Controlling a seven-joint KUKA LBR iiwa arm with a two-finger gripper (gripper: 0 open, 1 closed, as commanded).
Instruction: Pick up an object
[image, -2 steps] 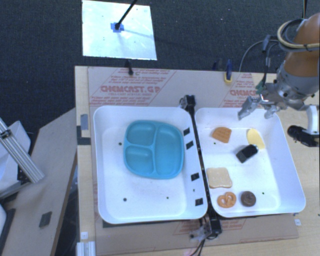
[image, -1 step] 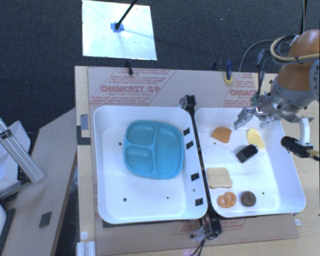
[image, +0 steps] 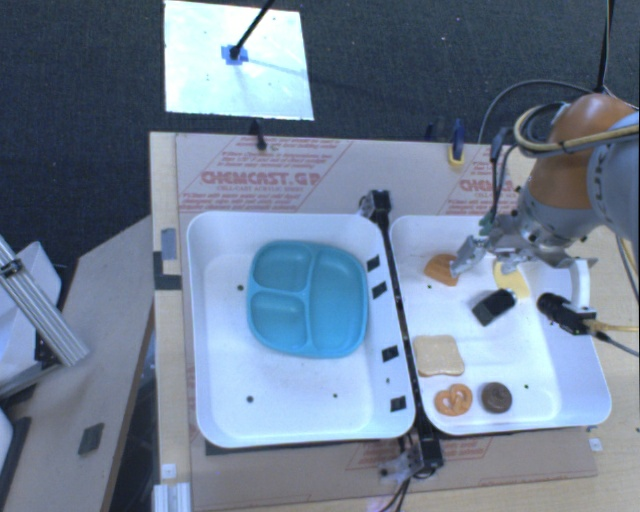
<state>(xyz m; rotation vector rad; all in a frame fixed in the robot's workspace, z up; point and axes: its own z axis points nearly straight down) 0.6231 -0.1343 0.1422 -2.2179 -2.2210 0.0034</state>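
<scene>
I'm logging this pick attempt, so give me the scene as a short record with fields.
left bin: blue divided plate
right bin: orange piece, yellow piece, black block, toast slice, pretzel, brown round piece
gripper: at the orange piece, grasp unclear
arm: reaching in over the right bin

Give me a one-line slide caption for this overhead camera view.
KUKA arm's gripper reaches into the right bin beside an orange food piece; blue divided plate sits in the left bin.
</scene>
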